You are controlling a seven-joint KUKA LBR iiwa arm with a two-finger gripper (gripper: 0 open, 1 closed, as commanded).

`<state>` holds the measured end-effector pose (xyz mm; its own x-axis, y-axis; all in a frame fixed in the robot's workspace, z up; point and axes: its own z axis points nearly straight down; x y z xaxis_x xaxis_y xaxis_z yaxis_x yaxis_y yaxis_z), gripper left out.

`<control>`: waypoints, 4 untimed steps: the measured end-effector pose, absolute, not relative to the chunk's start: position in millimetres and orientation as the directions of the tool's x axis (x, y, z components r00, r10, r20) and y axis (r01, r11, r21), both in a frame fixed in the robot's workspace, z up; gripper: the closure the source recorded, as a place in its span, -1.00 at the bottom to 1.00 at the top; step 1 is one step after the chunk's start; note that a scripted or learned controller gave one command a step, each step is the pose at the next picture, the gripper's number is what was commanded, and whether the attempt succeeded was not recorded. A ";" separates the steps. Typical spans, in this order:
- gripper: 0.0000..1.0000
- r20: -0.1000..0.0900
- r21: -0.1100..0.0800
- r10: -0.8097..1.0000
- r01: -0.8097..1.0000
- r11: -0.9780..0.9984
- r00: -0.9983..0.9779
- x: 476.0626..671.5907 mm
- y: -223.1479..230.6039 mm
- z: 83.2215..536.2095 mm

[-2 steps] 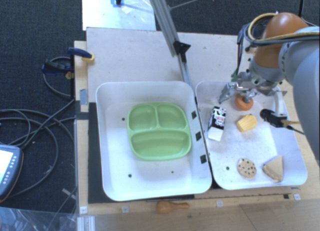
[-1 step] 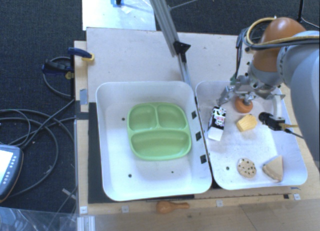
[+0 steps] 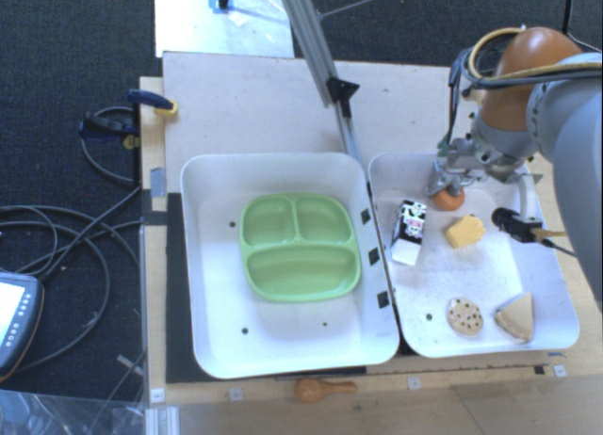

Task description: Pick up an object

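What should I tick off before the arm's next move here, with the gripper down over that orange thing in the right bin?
1. Gripper is over a target: ok, it sits right above the orange object at the far end of the right bin.
2. Object seen between the fingers: cannot tell, the gripper body hides most of it.
3. Finger state: cannot tell.
4. Neighbours clear of the lift path: ok, the yellow block and the black-and-white carton lie apart from the orange object.
5. Left bin ready to receive: ok, the green divided plate lies flat in it.
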<state>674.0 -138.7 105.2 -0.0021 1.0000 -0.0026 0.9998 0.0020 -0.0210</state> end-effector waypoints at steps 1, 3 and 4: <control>1.00 -0.001 0.008 1.000 1.000 0.005 -0.005 673.7 -129.6 156.3; 1.00 -0.001 0.008 1.000 1.000 0.007 -0.007 684.8 -128.3 252.9; 1.00 0.001 0.000 1.000 1.000 0.009 -0.009 662.9 -88.6 242.5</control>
<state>662.9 -88.6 242.5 -0.0089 1.0000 0.0011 1.0000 0.0089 -0.0002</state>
